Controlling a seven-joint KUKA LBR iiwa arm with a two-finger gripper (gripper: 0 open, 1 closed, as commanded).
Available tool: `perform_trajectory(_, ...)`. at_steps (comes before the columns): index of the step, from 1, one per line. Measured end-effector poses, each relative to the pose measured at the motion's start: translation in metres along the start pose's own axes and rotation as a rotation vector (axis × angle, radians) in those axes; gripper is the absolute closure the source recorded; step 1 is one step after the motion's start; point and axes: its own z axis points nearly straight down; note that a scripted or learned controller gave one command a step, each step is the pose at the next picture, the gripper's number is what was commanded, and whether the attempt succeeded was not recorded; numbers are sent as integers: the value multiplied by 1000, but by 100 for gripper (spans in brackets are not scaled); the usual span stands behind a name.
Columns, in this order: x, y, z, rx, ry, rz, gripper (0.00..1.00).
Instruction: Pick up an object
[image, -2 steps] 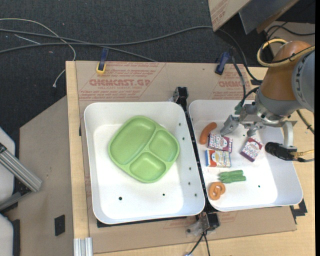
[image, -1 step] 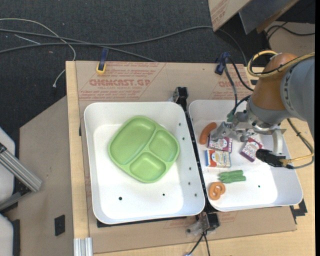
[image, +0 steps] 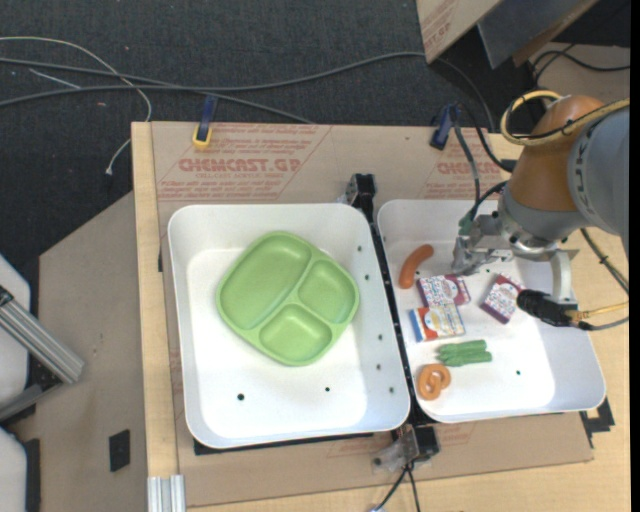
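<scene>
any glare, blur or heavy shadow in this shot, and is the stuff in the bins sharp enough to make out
Camera view: soft, even light, faint shadows under the green plate; the white bins are bright but keep their detail; the hot dog, pretzel and green beans read clearly, packet print is too small; the pincer is slightly soft.

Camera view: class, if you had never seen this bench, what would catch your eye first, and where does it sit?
The green divided plate lies alone in the left bin. The right bin holds small items: a sausage, a pretzel, green beans. The arm's orange band stands over that bin's far side.
</scene>
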Motion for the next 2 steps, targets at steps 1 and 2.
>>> perform_trajectory(1,-6,-6,-57,10,-2,2,100)
perform_trajectory(2,-3,-4,-102,9,-1,0,100)
